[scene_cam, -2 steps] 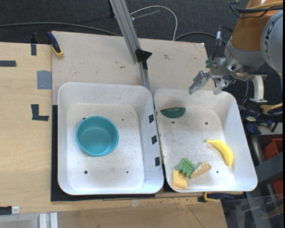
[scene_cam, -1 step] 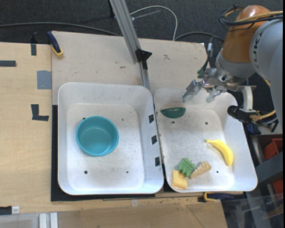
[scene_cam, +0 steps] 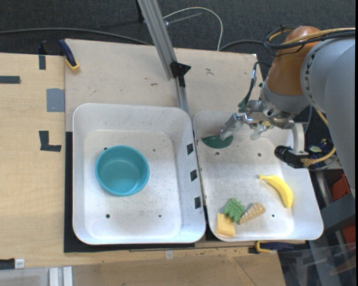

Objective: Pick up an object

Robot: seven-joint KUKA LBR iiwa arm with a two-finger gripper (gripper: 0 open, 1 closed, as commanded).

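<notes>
So the small dark green flat piece (scene_cam: 215, 141) sits at the far left of the right white bin (scene_cam: 304, 222), with the grey two-finger gripper (scene_cam: 229, 131) right over it, can't tell the jaw state. Yellow banana (scene_cam: 278, 189), green toy (scene_cam: 233, 208), tan cone (scene_cam: 252, 213) and yellow block (scene_cam: 225, 226) lie nearer the front. Teal bowl (scene_cam: 122, 170) sits in the left white bin (scene_cam: 83, 124).

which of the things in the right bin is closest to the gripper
The dark green piece, right at the gripper; the banana lies farther toward the front.

The bowl (scene_cam: 122, 170) sits in the left bin (scene_cam: 83, 219). In the right bin (scene_cam: 304, 226), the banana (scene_cam: 278, 189) lies right of the toy pieces (scene_cam: 237, 213) (near the front wall); the gripper (scene_cam: 229, 130) is behind them.
</notes>
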